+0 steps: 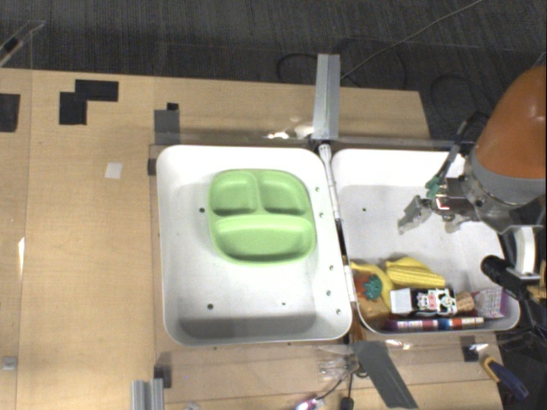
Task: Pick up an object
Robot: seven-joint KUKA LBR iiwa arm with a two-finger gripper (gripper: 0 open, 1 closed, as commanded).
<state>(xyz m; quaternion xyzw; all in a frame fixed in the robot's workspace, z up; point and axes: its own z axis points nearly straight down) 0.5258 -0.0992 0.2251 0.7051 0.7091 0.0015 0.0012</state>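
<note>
Piled toys (pixel 423 293) crowd the right bin's (pixel 376 178) front wall, so the gripper (pixel 414 216) hovers behind them, jaws spread with nothing between, likely poised to descend

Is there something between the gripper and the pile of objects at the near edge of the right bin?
Nothing visible stands in the way. The gripper is over the right bin, and bare white floor lies between it and the pile of objects along the bin's near edge. The green plate is in the left bin.
</note>
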